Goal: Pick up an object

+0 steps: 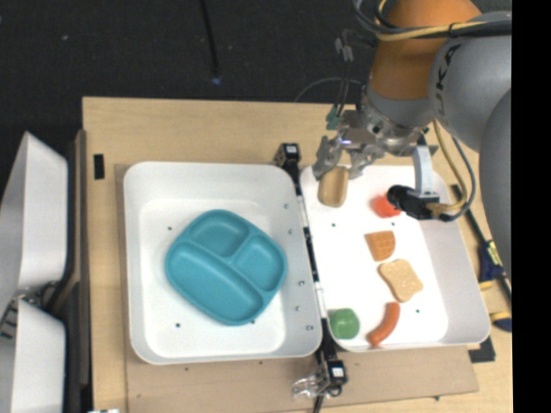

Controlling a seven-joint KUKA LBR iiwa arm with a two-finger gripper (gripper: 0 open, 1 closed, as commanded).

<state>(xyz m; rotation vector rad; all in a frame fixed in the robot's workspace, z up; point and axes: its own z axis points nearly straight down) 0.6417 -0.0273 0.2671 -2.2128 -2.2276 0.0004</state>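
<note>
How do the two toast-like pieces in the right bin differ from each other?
The upper toast piece is darker and more orange; the lower bread slice is paler tan. The upper toast piece looks smaller, the lower bread slice larger. The upper toast piece lies nearer the red item; the lower bread slice lies beside the sausage. Both lie flat in the right bin.

No text, label, brand, number or sign can be read; dark lettering on the grey arm (pixel 469 71) is cut off.
</note>
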